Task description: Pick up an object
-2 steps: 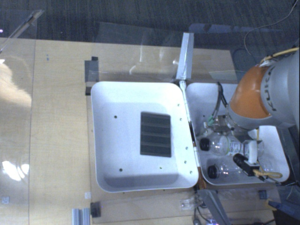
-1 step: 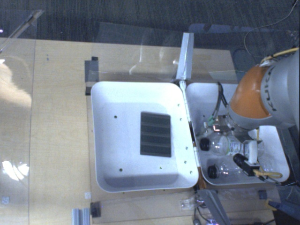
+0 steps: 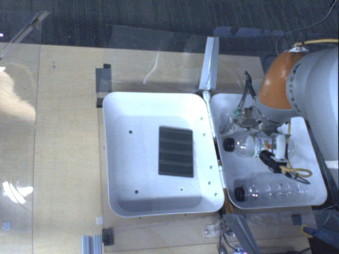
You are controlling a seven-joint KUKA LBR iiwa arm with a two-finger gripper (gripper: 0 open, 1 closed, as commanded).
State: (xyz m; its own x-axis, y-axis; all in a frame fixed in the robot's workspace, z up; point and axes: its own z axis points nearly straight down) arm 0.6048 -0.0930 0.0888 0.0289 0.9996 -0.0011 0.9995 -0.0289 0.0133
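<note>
A clear bottle point(image 3: 242, 145), black-capped, lies on its side in the right bin point(image 3: 313, 162) beneath my fingers point(image 3: 248, 124); their spread I cannot tell.

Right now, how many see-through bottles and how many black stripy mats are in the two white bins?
Clear bottles: 2
Black ribbed mat: 1
Total: 3
</note>
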